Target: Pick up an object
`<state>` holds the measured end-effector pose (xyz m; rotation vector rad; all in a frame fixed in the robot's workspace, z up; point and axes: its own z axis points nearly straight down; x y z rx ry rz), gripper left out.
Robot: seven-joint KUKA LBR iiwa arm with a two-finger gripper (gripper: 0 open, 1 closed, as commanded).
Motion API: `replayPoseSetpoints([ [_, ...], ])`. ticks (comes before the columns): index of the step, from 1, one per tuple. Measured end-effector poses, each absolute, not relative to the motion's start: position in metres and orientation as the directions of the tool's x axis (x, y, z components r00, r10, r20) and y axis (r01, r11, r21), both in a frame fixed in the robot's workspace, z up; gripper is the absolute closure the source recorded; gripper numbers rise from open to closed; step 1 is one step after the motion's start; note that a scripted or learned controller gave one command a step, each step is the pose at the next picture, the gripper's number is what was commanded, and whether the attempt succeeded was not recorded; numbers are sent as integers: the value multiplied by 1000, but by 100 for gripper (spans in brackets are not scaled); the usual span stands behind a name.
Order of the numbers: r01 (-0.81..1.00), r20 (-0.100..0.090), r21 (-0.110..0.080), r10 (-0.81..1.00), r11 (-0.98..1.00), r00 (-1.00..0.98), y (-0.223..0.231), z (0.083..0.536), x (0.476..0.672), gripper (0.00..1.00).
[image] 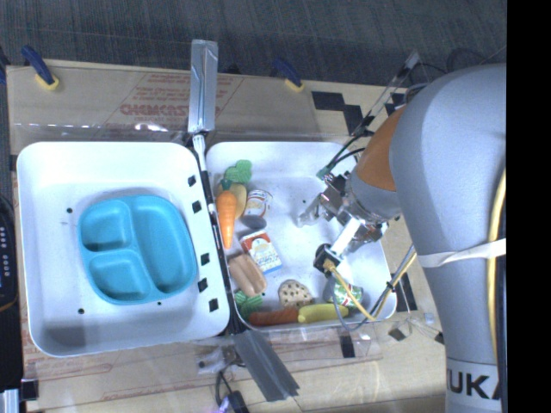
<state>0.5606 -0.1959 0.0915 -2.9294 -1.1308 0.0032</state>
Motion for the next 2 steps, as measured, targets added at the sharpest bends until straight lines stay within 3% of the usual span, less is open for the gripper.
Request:
replayPoseSetpoints([
  [1,466,-2,-7,466,-885,885,-205,135,513,0],
  [2,210,-3,-3,210,-978,978,-210,159,531,0],
])
